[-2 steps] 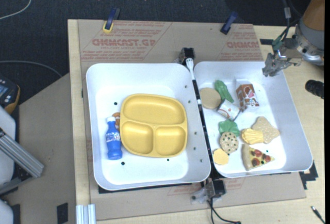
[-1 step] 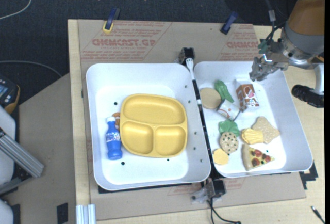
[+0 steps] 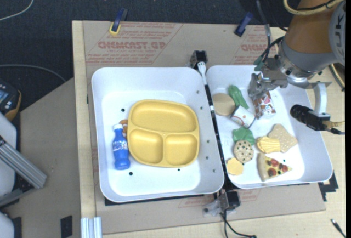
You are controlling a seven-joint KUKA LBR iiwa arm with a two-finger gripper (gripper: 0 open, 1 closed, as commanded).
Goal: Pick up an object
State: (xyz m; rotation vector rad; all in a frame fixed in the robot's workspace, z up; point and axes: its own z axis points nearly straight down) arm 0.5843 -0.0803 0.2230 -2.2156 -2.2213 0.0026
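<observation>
The gripper [image 3: 256, 94] is hanging over the upper part of the right bin [image 3: 321, 157], its fingers pointing down beside a small red-and-white packet [image 3: 266, 105]. Whether the fingers are spread or closed cannot be told; they are merging into one dark shape, and nothing is seen clamped between them. The arm [image 3: 310, 23] is running off the frame's top right, cutting off its upper links.

Relative to the right bin, all loose items are lying inside it: a green leaf-shaped piece [image 3: 238, 96] and a tan round disc [image 3: 222, 104] toward its upper left; a second green piece [image 3: 242, 134] and a speckled cookie [image 3: 243, 150] at mid-left; a small yellow round [image 3: 235, 166] at lower left; a ridged yellow chip [image 3: 269, 145], a cracker [image 3: 282, 137] and a pizza slice [image 3: 273, 166] toward the lower middle.

Left of the right bin, the left bin [image 3: 104, 86] is holding a yellow divided tray [image 3: 163, 132] and a blue bottle [image 3: 120, 148]; something orange behind the bottle is mostly hidden.
</observation>
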